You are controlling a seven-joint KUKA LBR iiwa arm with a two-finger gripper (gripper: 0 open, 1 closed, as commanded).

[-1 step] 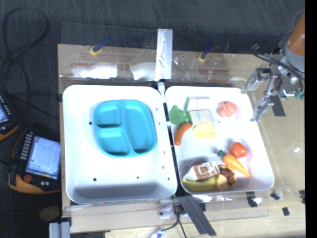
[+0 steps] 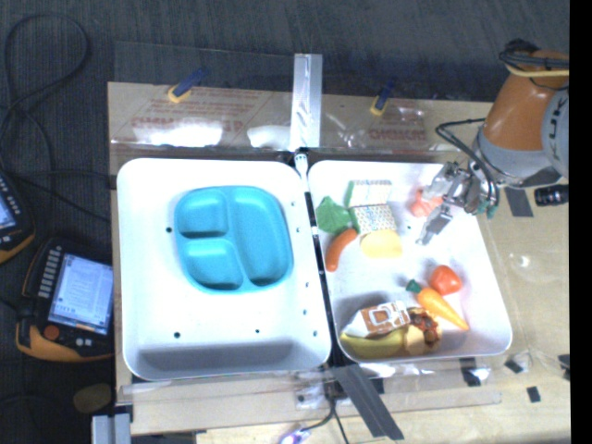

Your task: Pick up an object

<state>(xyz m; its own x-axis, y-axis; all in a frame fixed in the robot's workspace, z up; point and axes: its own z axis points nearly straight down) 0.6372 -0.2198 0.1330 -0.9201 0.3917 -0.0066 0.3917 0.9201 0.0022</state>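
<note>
Dark carpet surrounds the surface (image 2: 139,109), where we see two white bins side by side. At nine o'clock, the left bin (image 2: 148,340) carries a blue divided tray (image 2: 231,237). At three o'clock, the right bin (image 2: 495,313) holds a green toy (image 2: 335,215), a small carrot (image 2: 339,247), a yellow block (image 2: 380,244), a grater-like piece (image 2: 374,216), a tomato (image 2: 446,278), a larger carrot (image 2: 442,309) and a banana (image 2: 379,344). Our gripper (image 2: 442,213) hangs over that bin's two o'clock corner, just beside a pink-red object (image 2: 422,203); we cannot tell whether it pinches anything.
</note>
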